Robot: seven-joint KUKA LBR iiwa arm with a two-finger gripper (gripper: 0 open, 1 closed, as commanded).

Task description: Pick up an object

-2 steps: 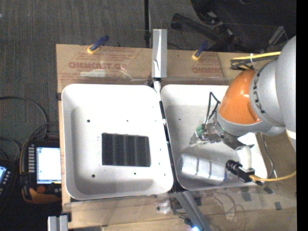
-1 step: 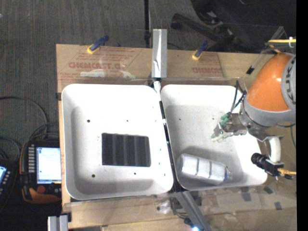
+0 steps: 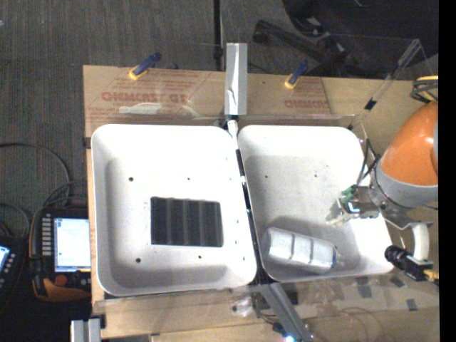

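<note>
**A:** How far along is the pick?

**B:** Hardly begun, by my reading. The only loose thing I can see is a pale bottle (image 3: 299, 250), and it lies on its side on the floor of the right bin (image 3: 306, 144), near the front wall, close to the divider between the two bins.

**A:** And the arm?

**B:** The arm (image 3: 413, 155) comes in from the right, its orange band over the bin's right edge. The gripper (image 3: 350, 206) sits low by the right wall, behind the bottle and to its right.

**A:** Touching the bottle?

**B:** No. There is bare white floor between them. Near, but apart.

**A:** Is the gripper open or closed?

**B:** I cannot tell. That end of the arm is a small tangle of metal, wires and a green spot, too small to read. Nothing appears to be carried there.

**A:** What about the left bin?

**B:** The left bin (image 3: 114, 155) holds a dark ribbed rectangle (image 3: 187, 221) flat on its floor. It may be a mat or a panel; I cannot say which. It looks a poor target next to the bottle.

**A:** So what is left?

**B:** Nearly all of it, I judge: move over the bottle, come down, close across its narrow width, and lift. It is round and lying down, so it could roll or slip away.
</note>
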